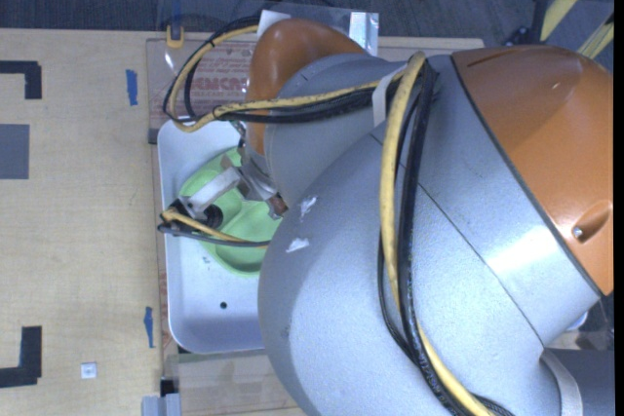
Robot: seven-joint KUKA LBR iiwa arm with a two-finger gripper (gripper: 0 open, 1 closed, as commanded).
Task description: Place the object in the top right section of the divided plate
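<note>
End effector [256, 188] over green plate [240, 252] in white bin [195, 307]; grip state unclear.

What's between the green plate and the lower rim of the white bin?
In the camera view, the floor of the white bin below the green plate is bare, apart from one small dark speck.

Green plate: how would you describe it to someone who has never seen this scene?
The large grey and orange arm covers the right of the view. At its left edge a white bin sits on the wooden bench. In the bin, partly under the arm, lies the green plate, the one green thing on the white floor.
</note>
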